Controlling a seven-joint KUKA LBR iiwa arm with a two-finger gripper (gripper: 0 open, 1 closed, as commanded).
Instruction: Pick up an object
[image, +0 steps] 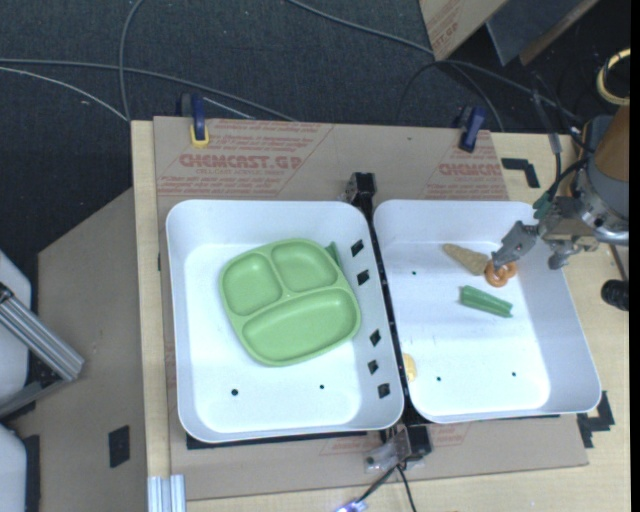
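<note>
My gripper (530, 254) hangs over the far right corner of the right bin (560, 385), with its two fingers spread apart and nothing between them. Its left finger (510, 246) ends just above a small orange piece (500, 272). That piece lies at the wide end of a tan cone-shaped object (463, 257). A green stick-like object (486, 301) rests a little nearer, in the middle of the same bin. A small yellow item (409, 368) sits against that bin's left wall.
The left bin (200, 400) holds a green divided plate (290, 300). A black divider with clips (366, 270) runs between the bins. Clamps (199, 118) grip the board's far edge. The arm's body (610, 170) stands at the right.
</note>
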